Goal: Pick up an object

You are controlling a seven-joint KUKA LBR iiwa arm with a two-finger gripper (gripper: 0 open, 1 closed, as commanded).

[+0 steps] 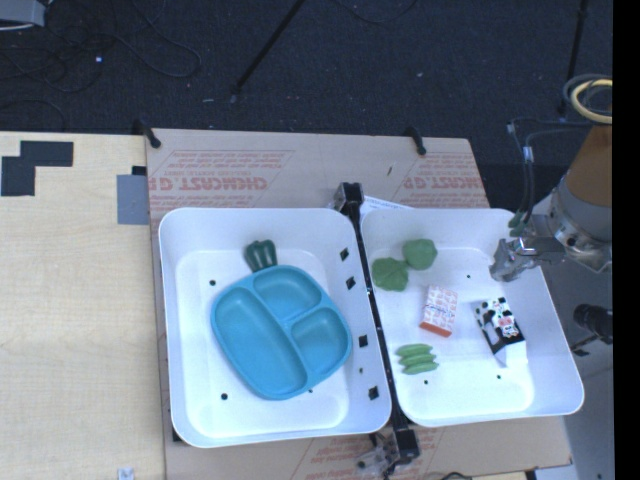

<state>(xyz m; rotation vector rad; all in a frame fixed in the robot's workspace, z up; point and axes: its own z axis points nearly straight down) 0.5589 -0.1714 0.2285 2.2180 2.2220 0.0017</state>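
The right bin (560, 388) holds several small items: two green lumps (419, 253) (390, 274), an orange-and-white packet (439, 311), green pea pods (416, 358) and a black-and-white toy (499, 325). My gripper (508, 261) hangs over the right bin's far right side, just above and behind the black-and-white toy. I see nothing held in it. The arm's grey wrist with its orange band comes in from the right edge.
The left bin (190, 408) holds a blue divided plate (280, 330) with a small dark green object (261, 255) at its far edge. A black divider (365, 318) runs between the bins. Cardboard lies beneath both, and a wooden tabletop (70, 318) lies to the left.
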